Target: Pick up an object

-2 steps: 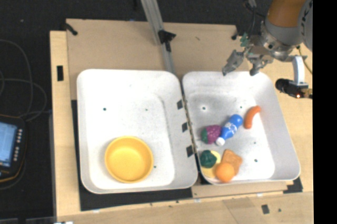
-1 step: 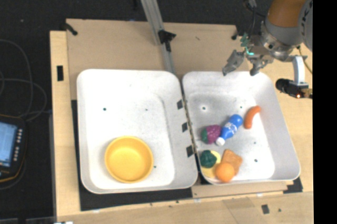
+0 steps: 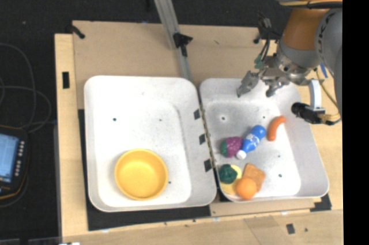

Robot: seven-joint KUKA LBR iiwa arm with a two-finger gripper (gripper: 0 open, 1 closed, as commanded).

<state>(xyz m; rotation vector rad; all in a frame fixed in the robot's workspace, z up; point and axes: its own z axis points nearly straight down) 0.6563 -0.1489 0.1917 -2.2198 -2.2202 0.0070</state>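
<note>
My gripper (image 3: 258,88) hangs open over the far edge of the right bin (image 3: 300,177), with nothing between its fingers. Below it in that bin lie an orange carrot-like piece (image 3: 276,127), a blue and white bottle (image 3: 251,140), a purple grape bunch (image 3: 232,146), a dark green item (image 3: 228,172) on something yellow, an orange-brown block (image 3: 255,172) and an orange ball (image 3: 246,188). All of them sit nearer the camera than the gripper, apart from it.
The left bin (image 3: 138,105) holds a yellow bowl (image 3: 140,173) at its near left. A grey metal pole (image 3: 167,13) slants down to the gap between the bins. The bench edge runs around both bins.
</note>
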